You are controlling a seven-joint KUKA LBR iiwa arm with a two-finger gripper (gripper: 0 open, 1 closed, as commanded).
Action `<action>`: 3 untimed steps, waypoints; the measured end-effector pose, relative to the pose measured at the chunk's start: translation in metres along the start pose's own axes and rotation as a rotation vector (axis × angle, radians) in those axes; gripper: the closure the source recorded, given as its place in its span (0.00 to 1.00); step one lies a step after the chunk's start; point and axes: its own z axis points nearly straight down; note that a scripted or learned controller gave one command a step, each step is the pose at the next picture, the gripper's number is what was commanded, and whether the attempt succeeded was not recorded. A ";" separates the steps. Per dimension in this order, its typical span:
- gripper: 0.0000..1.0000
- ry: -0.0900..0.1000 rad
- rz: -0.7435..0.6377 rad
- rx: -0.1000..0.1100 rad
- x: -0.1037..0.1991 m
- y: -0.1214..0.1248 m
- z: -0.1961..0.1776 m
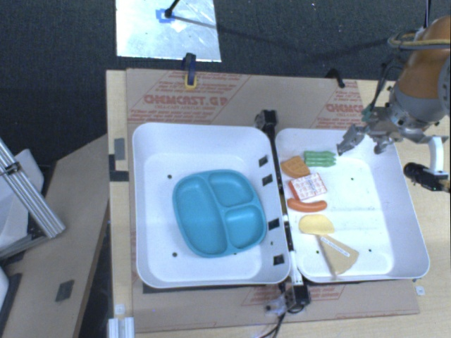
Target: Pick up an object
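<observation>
The right white bin point(380, 210) holds several toy foods along its left side: a green piece point(320, 158), an orange wedge point(295, 166), a red-checked square point(308, 186), a red-orange sausage point(308, 205), a yellow lemon-like piece point(316, 224) and a tan slice point(338, 253). My gripper point(363, 140) hangs above the bin's far edge, up and to the right of the green piece. Its two fingers stand apart with nothing between them.
The left white bin point(158, 153) bears a blue divided plate point(218, 211). A black clamp strip point(275, 182) joins the two bins. A yellow clip point(190, 72) sits at the cardboard's far edge. An aluminium frame point(28, 196) stands at the left.
</observation>
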 end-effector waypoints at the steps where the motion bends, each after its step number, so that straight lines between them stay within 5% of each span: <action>1: 0.00 -0.002 -0.003 -0.013 0.001 0.003 -0.009; 3: 0.00 -0.002 -0.005 -0.013 0.002 0.006 0.102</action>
